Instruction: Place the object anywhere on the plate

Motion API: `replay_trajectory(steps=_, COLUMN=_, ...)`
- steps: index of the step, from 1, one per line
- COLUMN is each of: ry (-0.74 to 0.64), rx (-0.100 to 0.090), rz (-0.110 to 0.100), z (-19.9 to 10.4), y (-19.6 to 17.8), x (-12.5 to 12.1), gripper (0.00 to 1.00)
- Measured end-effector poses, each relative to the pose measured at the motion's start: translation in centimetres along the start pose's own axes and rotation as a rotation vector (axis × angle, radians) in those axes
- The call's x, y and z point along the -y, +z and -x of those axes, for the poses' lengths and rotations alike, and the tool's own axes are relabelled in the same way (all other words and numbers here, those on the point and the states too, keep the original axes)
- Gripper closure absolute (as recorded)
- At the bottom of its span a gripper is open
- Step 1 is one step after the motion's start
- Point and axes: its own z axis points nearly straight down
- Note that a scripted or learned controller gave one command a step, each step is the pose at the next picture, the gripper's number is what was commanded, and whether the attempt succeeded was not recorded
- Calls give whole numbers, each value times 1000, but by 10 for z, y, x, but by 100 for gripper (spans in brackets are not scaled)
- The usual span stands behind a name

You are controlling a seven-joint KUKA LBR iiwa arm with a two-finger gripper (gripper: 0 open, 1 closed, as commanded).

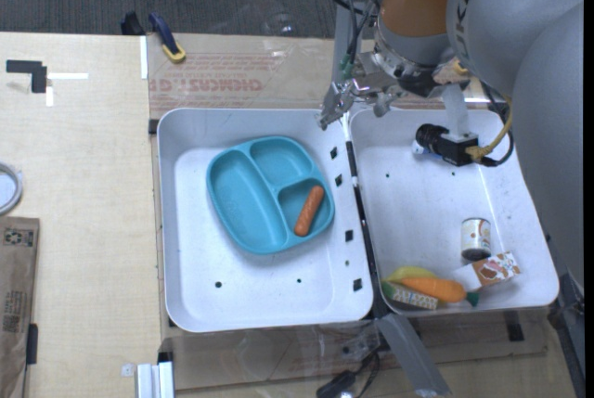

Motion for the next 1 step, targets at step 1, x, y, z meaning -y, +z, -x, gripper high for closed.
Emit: replay_trajectory(steps=1, ry=-19, rx=0, rz=0, z=-38, y=-85, x=-15, gripper=0)
